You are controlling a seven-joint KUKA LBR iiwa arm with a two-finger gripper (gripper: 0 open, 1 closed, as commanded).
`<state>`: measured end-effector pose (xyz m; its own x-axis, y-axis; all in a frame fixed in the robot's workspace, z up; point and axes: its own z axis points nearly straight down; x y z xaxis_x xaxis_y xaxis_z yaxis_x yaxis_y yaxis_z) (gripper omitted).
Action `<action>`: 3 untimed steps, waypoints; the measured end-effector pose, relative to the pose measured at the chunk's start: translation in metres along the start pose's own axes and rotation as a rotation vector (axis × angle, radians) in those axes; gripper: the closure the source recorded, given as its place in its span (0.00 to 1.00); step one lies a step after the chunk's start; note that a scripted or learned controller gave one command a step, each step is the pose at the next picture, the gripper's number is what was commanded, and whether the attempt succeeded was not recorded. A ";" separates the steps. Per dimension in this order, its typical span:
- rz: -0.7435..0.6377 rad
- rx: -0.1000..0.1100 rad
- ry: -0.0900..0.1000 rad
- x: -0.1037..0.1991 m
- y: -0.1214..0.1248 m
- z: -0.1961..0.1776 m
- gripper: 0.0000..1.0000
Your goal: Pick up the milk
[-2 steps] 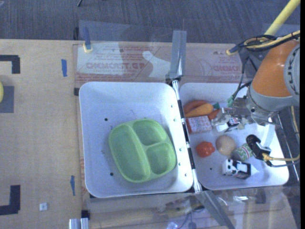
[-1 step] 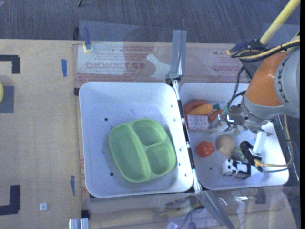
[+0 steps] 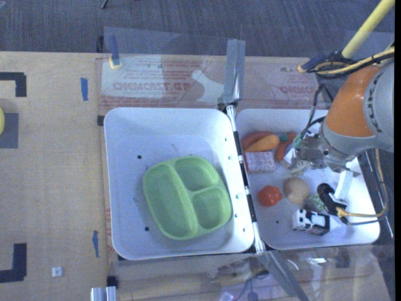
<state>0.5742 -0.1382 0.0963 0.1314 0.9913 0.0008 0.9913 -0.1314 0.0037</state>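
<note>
**Milk carton lies at the near edge of the right bin, apart from the gripper**

You have the grey arm with its orange band (image 3: 352, 113) reaching in from the right over the right shallow white bin (image 3: 366, 232). Its two-finger gripper (image 3: 306, 157) hangs over the middle of that bin, towards the far side. From this slant you cannot tell whether it is set wide or narrow, and nothing shows held in it.

Your target, the small black-and-white cow-patterned milk carton (image 3: 311, 220), lies on the floor of the right bin near its front wall, well on your side of the gripper. Just beyond it sits a tan rounded potato-like piece (image 3: 296, 189), with a red toy tomato (image 3: 270, 195) close to that piece's left.

Further back in the same bin you see an orange toy carrot (image 3: 263, 143), a red toy piece (image 3: 283, 149) beside it, and a pink-and-white speckled block (image 3: 259, 162) just in front of the carrot.

The left shallow white bin (image 3: 116, 168) holds a light green plastic plate with three compartments (image 3: 187, 197), lying flat.
</note>
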 end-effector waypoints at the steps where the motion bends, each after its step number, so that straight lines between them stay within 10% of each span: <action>1: 0.000 0.000 0.000 0.000 0.000 0.000 0.00; 2: -0.093 0.000 -0.002 -0.004 0.032 0.011 0.00; 3: -0.095 0.001 -0.002 -0.002 0.032 0.000 1.00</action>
<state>0.6061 -0.1447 0.0962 0.0371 0.9993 -0.0013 0.9993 -0.0371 0.0024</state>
